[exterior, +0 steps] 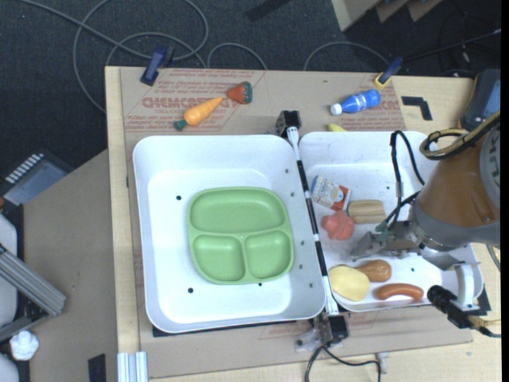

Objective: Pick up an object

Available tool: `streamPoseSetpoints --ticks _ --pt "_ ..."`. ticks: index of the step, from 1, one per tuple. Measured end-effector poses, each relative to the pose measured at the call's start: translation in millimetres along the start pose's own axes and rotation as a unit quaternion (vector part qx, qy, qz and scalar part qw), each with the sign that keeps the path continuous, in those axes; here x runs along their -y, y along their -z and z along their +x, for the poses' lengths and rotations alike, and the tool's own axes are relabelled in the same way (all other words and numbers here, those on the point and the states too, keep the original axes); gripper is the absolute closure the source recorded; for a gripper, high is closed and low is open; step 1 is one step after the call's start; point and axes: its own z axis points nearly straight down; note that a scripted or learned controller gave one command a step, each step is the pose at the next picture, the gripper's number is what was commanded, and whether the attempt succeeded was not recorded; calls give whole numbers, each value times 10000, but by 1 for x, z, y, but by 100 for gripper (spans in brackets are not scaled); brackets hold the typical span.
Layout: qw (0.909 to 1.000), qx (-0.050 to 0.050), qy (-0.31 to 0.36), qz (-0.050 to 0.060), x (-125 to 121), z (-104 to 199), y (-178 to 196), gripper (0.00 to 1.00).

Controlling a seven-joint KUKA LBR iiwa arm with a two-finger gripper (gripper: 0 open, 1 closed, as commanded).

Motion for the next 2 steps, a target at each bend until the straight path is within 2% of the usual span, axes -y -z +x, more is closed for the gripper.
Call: streamPoseSetpoints --ticks 2 --pt "10000 -8 -1 15 0 4 -10 0"
